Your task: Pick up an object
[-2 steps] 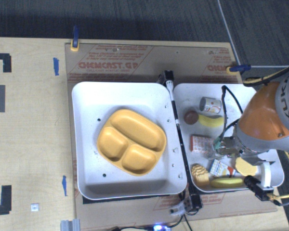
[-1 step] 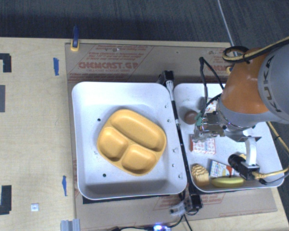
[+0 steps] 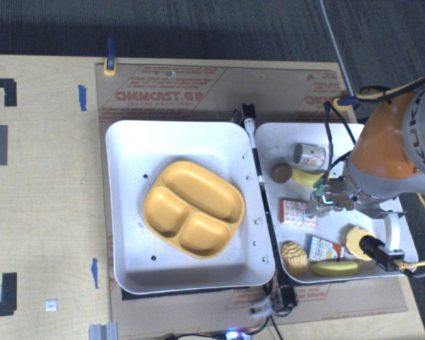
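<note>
My gripper (image 3: pixel 328 195) hangs low over the middle of the right bin (image 3: pixel 283 137), coming in from the right under the grey and orange arm (image 3: pixel 389 151). Just left of it lies a red and white packet (image 3: pixel 298 213). A yellow-green item (image 3: pixel 304 178) sits right above the gripper's tip, partly hidden by it. Further back are a small can (image 3: pixel 310 154) on its side and a brown round piece (image 3: pixel 281 171). Nothing can be seen held in the gripper.
Along the right bin's front edge lie a bread-like piece (image 3: pixel 292 253), a small printed box (image 3: pixel 321 247), a banana (image 3: pixel 333 266) and a round yellow item (image 3: pixel 355 238). The left bin (image 3: pixel 127 190) holds a yellow three-compartment tray (image 3: pixel 191 207). Cables trail over the right bin's far side.
</note>
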Robot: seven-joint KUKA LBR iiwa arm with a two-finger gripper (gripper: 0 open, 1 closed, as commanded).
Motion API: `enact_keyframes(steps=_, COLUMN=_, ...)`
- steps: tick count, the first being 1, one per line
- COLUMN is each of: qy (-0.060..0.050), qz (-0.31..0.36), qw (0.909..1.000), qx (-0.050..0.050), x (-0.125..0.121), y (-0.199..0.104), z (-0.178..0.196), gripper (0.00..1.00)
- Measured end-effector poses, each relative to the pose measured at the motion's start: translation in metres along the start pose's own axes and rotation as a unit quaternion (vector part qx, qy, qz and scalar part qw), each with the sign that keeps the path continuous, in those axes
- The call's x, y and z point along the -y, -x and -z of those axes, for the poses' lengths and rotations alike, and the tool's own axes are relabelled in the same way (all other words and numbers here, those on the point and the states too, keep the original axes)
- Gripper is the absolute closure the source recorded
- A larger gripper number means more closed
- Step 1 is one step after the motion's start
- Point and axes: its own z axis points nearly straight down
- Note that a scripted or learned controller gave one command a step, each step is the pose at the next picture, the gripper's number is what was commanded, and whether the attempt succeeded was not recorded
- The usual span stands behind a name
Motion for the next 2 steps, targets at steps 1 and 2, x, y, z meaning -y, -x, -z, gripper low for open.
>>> enact_keyframes(steps=1, qy=0.000, qz=0.000, qw=1.0000, qx=0.000, x=0.000, y=0.000, z=0.000, gripper=0.00)
enact_keyframes(steps=2, qy=0.002, qz=0.001, qw=1.0000, qx=-0.003, x=-0.008, y=-0.003, z=-0.044, gripper=0.00)
